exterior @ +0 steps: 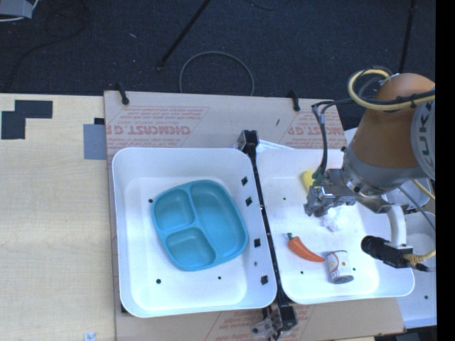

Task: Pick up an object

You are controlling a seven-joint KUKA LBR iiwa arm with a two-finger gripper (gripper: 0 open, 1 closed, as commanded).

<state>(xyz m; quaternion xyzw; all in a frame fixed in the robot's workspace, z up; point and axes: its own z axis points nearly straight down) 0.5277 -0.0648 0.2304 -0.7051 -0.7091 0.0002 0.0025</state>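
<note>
My gripper (321, 203) hangs low over the right bin (291, 290), near its middle. A small white object (333, 223) lies just below and to the right of it, close to the gripper tip; whether they touch I cannot tell. An orange carrot-shaped piece (304, 249) lies on the bin floor toward the front. Beside it on the right lies a small silver and white can (339, 266) on its side. A yellow object (308, 180) peeks out behind the gripper, partly hidden by the arm.
The left bin (135, 275) holds a blue divided plate (199, 223). A black divider rail (257, 212) runs between the two bins. The grey and orange arm (391, 133) covers the right bin's far right part.
</note>
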